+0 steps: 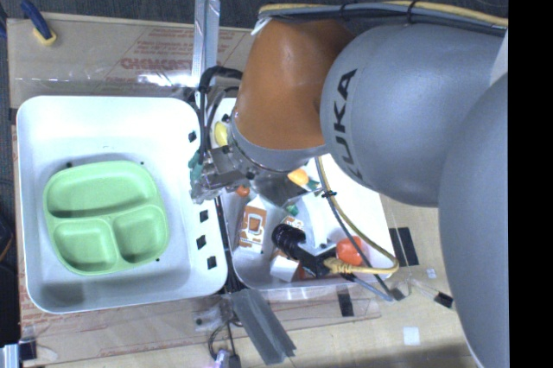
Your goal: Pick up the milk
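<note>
A small white and orange-brown carton (252,228), which looks like the milk, lies in the right bin (259,282) near its left wall. The arm's orange band and grey wrist cover most of that bin. My gripper (210,174) hangs low at the bin's left wall, just up and left of the carton. Its tips are lost among dark metal parts, and nothing shows between them.
A green divided plate (105,216) lies in the left bin (34,120). In the right bin, a red-orange item (350,251), a yellow piece (298,178), another yellow piece (222,133) and a white item (283,269) crowd around the carton.
</note>
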Available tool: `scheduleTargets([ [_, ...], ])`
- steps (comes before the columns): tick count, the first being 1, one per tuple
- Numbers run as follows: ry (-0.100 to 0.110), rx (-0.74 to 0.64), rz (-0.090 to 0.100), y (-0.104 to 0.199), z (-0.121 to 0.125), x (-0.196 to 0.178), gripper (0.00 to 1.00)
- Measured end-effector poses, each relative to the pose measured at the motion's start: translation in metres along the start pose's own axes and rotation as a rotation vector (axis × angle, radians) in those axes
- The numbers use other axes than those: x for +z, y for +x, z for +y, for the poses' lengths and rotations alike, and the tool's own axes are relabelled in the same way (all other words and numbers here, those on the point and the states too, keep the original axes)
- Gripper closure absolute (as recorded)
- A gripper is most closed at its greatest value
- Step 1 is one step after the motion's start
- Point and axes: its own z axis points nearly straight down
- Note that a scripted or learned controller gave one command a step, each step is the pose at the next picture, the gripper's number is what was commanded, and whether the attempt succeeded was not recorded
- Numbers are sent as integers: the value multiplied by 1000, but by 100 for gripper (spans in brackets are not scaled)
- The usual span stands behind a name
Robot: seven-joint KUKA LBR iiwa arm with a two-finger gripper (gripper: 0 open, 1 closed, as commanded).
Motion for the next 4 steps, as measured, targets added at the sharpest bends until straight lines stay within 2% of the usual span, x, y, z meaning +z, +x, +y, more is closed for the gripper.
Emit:
scheduleTargets([
  [2,3,-15,-2,1,1,-19,100],
  [3,-8,80,2,10,1,-4,100],
  [4,-9,216,2,55,11,6,100],
])
